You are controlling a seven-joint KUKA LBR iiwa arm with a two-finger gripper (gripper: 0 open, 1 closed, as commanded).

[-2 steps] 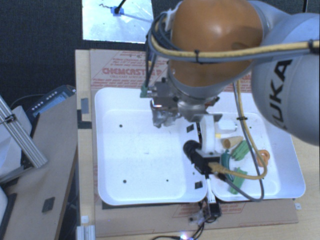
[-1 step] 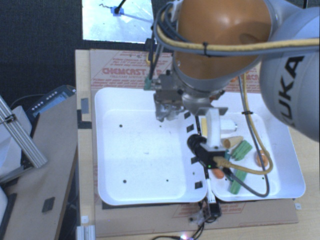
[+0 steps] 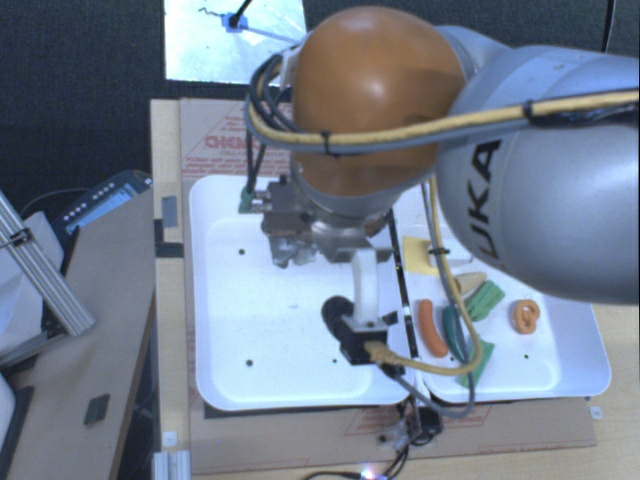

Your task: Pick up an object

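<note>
**Gripper over left bin; objects lie in right bin**

- Cardboard sheet (image 3: 215,138) lies under both bins, red print showing at its far edge.
- Left bin (image 3: 235,313): white floor with a few small dark dots.
- Gripper (image 3: 293,236): seen as a grey metal body hanging over the far middle of the left bin, close to the divide between the bins. Its lower end is hidden by the wrist, so wide or narrow cannot be told.
- Arm (image 3: 560,188): reaches in from the right above the right bin. The orange band (image 3: 375,88) sits directly over the gripper and covers the far part of both bins.
- Right bin (image 3: 545,368): holds all the loose objects, well apart from the gripper.
  - Yellow piece (image 3: 420,253) at the bin's left side, partly under the arm.
  - Orange-red stick (image 3: 432,328) nearer the front, lying lengthwise.
  - Light green piece (image 3: 484,299) just right of the stick, tilted.
  - Darker green piece (image 3: 473,365) near the front wall.
  - Orange ring-shaped object (image 3: 526,315) furthest right, apart from the rest.
</note>
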